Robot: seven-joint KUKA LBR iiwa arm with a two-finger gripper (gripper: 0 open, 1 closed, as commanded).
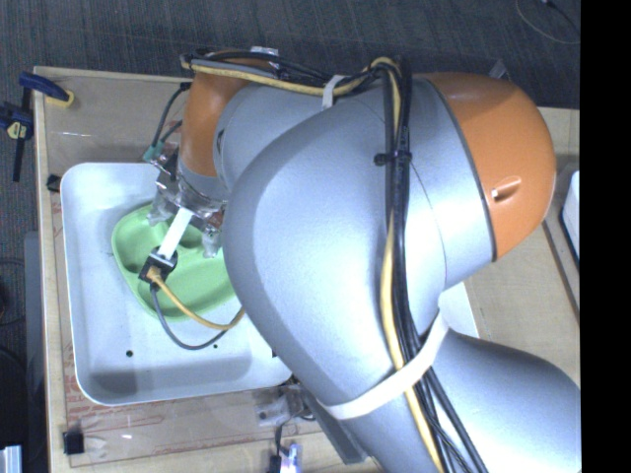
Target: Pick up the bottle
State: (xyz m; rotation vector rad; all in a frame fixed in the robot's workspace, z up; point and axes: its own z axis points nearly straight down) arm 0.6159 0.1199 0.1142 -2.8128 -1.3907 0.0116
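Note:
A pale green, rounded object lies in the left white bin, toward its back half. Its shape is partly covered, so I cannot tell whether it is the bottle. My gripper hangs right over the green object's right part, below the orange band of the wrist. A white tag and a yellow and black cable dangle from the wrist across the green object. The grey arm hides the bin's right side.
The arm's bulk covers the middle and right of the bench. A sliver of the second white bin shows at the right. Blue clamps sit on the wooden bench edge at the upper left. The left bin's front floor is bare.

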